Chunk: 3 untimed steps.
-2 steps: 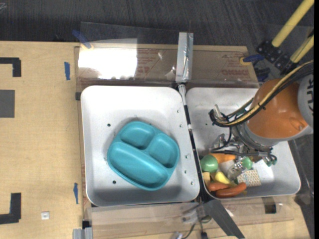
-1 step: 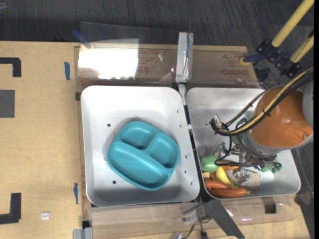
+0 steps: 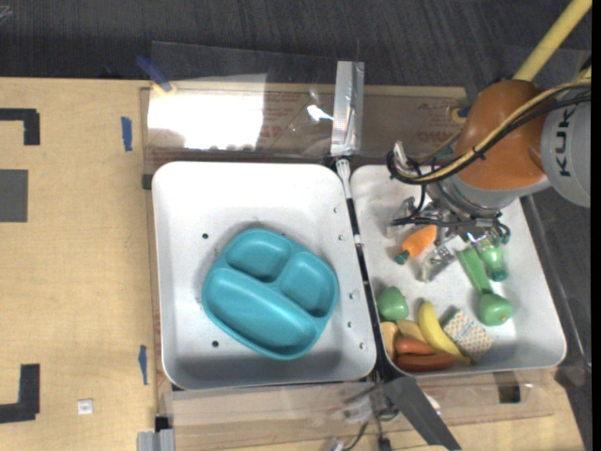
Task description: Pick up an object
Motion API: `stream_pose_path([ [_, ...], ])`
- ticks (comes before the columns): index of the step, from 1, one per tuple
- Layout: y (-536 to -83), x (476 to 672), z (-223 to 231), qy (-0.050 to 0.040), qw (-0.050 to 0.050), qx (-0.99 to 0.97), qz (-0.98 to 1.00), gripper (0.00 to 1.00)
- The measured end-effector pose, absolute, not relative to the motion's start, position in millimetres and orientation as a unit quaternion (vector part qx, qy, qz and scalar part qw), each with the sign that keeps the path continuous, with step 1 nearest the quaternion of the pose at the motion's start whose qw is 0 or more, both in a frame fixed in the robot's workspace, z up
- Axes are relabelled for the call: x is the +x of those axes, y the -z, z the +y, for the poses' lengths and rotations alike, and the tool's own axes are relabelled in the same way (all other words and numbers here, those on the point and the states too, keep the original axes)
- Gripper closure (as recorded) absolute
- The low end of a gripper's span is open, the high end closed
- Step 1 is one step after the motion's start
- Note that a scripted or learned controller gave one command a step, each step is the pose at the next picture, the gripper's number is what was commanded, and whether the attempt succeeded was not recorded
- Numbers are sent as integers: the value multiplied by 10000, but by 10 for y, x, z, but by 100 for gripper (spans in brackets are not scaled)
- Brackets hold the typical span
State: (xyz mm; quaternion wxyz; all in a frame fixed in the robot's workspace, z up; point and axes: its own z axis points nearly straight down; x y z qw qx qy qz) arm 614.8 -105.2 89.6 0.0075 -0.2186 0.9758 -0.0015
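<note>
In left bin (image 3: 178, 205), teal tray (image 3: 270, 291) (three-part)

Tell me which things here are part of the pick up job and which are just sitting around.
Part of the job:
gripper, low over the right bin
orange carrot-like toy beside it
green toys
banana
green ball
patterned block

Just lying about:
blue divided tray in the left bin
blue tape marks on the bench
</note>
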Motion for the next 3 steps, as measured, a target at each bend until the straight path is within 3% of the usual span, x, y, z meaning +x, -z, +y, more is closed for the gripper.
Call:
stream_pose_path([
  [1,-1042,6187,-1042,22,151,-2173,9760,100],
  [2,-2350,6710,-639,16,106,-2111,9774,100],
  [3,-2921,6686,-1230,22,67,-2775,9607,100],
])
